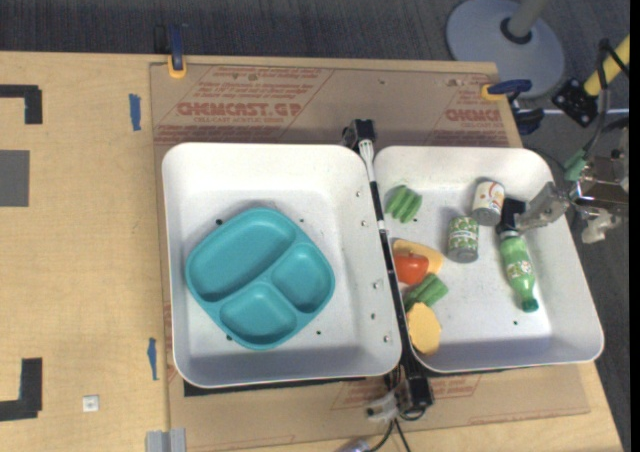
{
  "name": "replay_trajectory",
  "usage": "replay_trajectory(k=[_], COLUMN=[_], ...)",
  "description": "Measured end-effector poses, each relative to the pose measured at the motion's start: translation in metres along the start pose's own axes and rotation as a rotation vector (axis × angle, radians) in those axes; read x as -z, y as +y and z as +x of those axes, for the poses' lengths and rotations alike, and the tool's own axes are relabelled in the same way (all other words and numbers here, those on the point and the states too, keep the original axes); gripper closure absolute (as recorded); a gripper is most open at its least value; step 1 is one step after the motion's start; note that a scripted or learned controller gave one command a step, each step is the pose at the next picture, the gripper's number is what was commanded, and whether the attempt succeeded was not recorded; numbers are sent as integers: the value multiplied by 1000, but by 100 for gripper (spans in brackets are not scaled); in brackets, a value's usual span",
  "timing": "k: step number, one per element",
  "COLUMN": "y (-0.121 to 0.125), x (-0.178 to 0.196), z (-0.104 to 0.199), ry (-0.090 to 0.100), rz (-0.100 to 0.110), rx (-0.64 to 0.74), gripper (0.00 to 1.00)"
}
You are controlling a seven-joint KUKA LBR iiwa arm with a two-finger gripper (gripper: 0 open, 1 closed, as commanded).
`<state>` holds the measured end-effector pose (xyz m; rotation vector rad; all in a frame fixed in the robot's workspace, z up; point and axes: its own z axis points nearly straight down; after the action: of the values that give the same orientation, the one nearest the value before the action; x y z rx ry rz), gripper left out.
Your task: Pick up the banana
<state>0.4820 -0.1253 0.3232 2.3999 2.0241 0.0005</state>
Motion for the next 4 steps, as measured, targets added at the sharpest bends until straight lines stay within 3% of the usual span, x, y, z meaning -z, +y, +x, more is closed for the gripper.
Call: replay_trajectory(k=[1, 2, 3, 4], y=[-12, -29, -28, -27], x=[-120, -139, -129, -119], z=[50, 152, 152, 152], ry=[2, 3, 2, 2], rz=[2, 4, 0, -3], rx=[368, 659, 659, 658], gripper=[0, 0, 100, 100])
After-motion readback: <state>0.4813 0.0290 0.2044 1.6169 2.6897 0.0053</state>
